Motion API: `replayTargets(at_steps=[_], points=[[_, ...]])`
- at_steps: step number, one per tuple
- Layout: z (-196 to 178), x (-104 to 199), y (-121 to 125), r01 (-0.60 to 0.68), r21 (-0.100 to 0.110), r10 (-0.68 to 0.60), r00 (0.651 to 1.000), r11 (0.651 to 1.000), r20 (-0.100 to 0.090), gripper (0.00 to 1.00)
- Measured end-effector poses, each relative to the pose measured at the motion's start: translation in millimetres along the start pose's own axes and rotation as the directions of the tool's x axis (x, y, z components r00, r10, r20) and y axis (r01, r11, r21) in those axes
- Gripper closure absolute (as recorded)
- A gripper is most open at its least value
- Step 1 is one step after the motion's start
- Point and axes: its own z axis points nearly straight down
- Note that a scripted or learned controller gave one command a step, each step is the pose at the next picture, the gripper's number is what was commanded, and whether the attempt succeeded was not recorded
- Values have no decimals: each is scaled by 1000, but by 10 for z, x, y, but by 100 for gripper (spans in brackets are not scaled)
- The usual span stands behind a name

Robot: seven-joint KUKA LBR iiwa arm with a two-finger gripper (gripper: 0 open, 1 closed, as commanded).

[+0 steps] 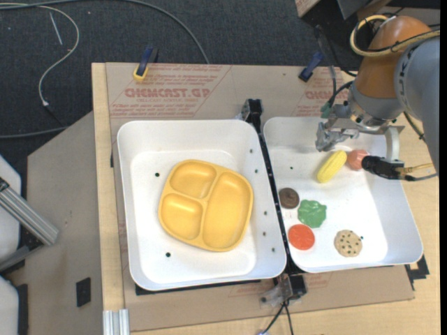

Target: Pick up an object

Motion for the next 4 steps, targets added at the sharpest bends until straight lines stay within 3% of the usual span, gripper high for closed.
replayTargets(at_steps=[2,4], points=[[-953,-8,49,-1,-6,1,1000,1000,2,100],[-922,987,-264,2,5,-2,1000,1000,-1,100]])
